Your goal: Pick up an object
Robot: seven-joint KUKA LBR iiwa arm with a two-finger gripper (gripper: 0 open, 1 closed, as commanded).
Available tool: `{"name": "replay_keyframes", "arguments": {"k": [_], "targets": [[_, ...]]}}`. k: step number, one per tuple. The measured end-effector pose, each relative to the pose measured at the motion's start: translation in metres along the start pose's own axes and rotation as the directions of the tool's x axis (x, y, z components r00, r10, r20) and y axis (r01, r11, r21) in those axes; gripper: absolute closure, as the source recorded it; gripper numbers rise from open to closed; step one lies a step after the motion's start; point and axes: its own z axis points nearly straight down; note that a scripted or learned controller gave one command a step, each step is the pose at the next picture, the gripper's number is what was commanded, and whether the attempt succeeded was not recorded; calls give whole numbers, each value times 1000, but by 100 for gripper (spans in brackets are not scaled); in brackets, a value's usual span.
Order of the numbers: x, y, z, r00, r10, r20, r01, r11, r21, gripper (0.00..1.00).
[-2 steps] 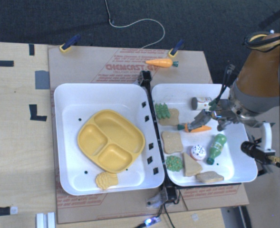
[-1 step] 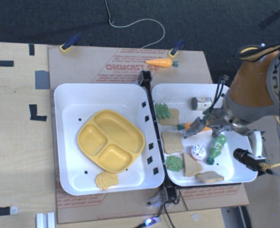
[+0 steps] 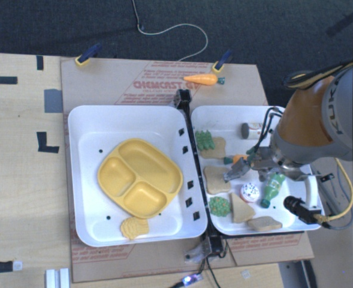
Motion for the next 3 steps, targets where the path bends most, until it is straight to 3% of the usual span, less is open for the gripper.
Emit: {"name": "replay_keyframes", "arguments": {"k": [1, 2, 3], "targets": [[2, -9, 61, 1000, 1, 0, -1, 1000, -1, 0], [1, -9, 67, 1000, 0, 1, 0, 1000, -7, 0], [3, -7, 56, 1000, -1, -2, 1, 1000, -10, 100]]}}
